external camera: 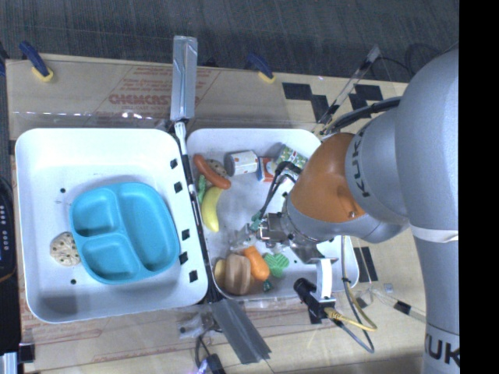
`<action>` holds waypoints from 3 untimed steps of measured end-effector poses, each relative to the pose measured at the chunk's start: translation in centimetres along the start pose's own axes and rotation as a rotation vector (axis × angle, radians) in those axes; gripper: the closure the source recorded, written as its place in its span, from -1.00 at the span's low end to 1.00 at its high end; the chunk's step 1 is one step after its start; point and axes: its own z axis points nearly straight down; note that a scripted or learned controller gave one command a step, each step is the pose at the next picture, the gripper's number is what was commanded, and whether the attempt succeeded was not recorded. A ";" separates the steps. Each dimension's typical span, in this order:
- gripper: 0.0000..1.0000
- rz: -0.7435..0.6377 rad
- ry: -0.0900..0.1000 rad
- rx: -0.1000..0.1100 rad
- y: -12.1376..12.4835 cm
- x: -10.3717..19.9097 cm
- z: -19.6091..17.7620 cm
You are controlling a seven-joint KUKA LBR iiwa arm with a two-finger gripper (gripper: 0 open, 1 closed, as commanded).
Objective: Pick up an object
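My gripper (263,229) hangs low in the right bin (234,142), just above an orange carrot (256,262) and a small green toy (277,262). A brown bread roll (234,275) lies at the bin's near left corner, touching the carrot. Along the left wall lie a yellow banana (210,208) and a red sausage (212,171). A small silver can (242,162) and a green packet (290,158) rest near the far wall. The arm's orange band covers the right part of this bin.
The left bin (39,154) holds a blue divided plate (123,230) and a round cookie (65,248) beside the plate's left edge. A grey divider (184,76) stands between the bins at the far side.
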 end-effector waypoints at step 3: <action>1.00 0.120 0.000 -0.003 7.9 6.9 -13.2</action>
